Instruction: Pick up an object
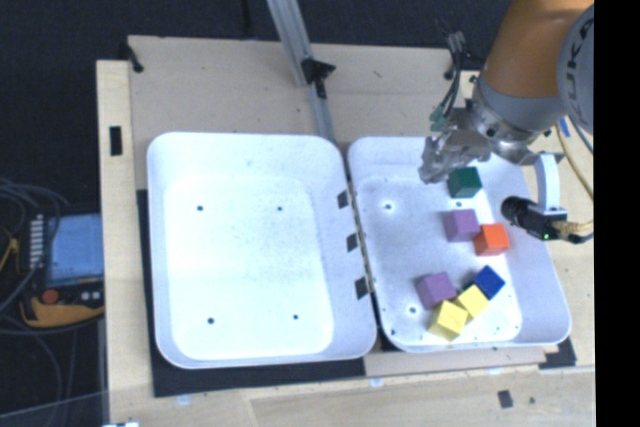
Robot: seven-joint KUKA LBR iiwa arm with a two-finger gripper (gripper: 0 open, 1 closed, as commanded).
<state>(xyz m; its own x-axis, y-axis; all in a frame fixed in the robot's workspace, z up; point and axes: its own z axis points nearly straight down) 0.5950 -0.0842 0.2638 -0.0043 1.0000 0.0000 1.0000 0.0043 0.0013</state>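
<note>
Yellow cube (450,318) sits nearest the camera, at the front of the right bin (392,165); a second yellow cube (472,299) touches it just behind and to the right; blue cube (489,281) is just beside that one, toward the bin's right side; purple cube (434,289) lies just left of the yellow pair, touching or nearly so; orange cube (491,238) sits farther back near the right wall, apart from the blue one; a second purple cube (461,224) is just left of the orange cube, close beside it; green cube (463,181) is farthest back in the right bin, just behind that purple cube; gripper (437,165) hangs over the back part of the right bin, at the green cube's upper-left corner, appears to touch or overlap it from this angle; cannot tell how wide the claw stands or whether it has hold of anything, the tips blur into the wrist hardware; no cube is plainly seen between them; arm (530,35) comes in from the right, orange band above the grey wrist; left bin (170,165) sits beside the right bin, walls touching along the middle seam; bench (220,85) carries both bins; grey metal pole (285,5) slants from the top of the view down to the seam at the back of the bins; blue box (78,248) with cables lies off the bench at far left.
</note>
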